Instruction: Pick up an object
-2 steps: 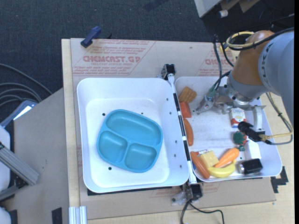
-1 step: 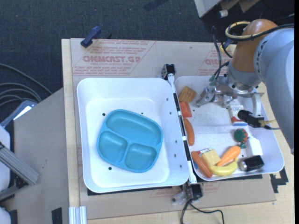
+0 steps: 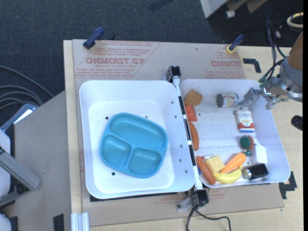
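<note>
Banana (image 3: pixel 226 177) and carrot (image 3: pixel 234 161) sitting lower right, untouched. Gripper (image 3: pixel 255 98) hovering upper right beside can (image 3: pixel 227 100), holding nothing; can't tell opening. Pick pending.

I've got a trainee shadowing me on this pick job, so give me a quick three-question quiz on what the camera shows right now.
1. True or false: the blue divided plate lies in the left bin.
2. Multiple choice: which thing lies nearest the pincer? A) the banana B) the small can C) the waffle piece
3. Fill in: the carrot lies in the right bin, just above the yellow ____.

Key: 1 true. 2 B; the can lies just left of the pincer at the bin's far end, the banana at the near end. 3 banana.
</note>
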Robot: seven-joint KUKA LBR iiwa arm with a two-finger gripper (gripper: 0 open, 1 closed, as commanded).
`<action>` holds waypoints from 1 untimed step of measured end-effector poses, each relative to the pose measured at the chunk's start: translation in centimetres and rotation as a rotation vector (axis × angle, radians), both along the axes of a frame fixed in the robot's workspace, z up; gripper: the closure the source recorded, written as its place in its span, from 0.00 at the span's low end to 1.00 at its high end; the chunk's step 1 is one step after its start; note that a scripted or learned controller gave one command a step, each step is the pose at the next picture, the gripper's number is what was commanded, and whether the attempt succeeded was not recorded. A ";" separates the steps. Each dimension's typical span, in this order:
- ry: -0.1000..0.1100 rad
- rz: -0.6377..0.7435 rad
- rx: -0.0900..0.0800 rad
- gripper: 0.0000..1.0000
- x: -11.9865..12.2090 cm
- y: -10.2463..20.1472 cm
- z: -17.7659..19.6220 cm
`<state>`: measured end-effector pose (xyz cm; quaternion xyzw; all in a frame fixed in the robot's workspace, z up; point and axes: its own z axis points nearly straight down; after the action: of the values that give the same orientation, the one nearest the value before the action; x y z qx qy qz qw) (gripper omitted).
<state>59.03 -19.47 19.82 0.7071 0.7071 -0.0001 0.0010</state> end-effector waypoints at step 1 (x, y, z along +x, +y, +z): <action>-0.006 0.001 0.000 0.00 0.3 2.4 -11.0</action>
<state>59.30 -17.09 8.83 0.7068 0.7075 0.0017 0.0030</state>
